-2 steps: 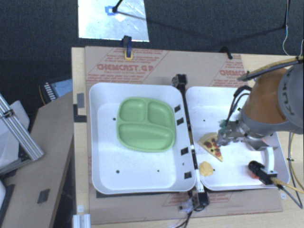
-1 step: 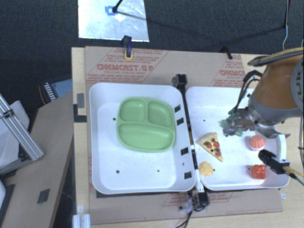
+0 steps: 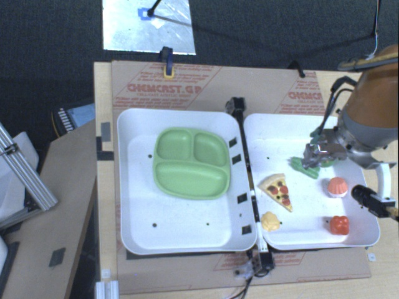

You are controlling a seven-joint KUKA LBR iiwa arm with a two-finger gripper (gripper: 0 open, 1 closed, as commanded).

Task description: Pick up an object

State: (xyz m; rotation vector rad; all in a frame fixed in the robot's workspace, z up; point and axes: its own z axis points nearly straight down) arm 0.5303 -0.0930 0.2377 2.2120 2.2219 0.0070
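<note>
My gripper [image 3: 317, 157] hangs low over the upper right part of the right bin [image 3: 274, 129]. Directly beneath and to its left lies a flat green toy [image 3: 302, 166], partly hidden by the gripper. Whether the gripper touches the toy I cannot tell. A pizza slice [image 3: 277, 191] lies near the bin's middle. Below it, by the front left corner, sits a small yellow piece [image 3: 270, 220]. A pink and white round toy [image 3: 337, 187] rests to the right, and a red toy [image 3: 338, 225] sits near the front right corner.
The left bin [image 3: 134, 223] holds a green divided plate [image 3: 191, 163] in its middle. A black divider with clips [image 3: 244, 167] runs between the two bins. The grey arm with its orange band [image 3: 374, 98] comes in from the right above the right bin.
</note>
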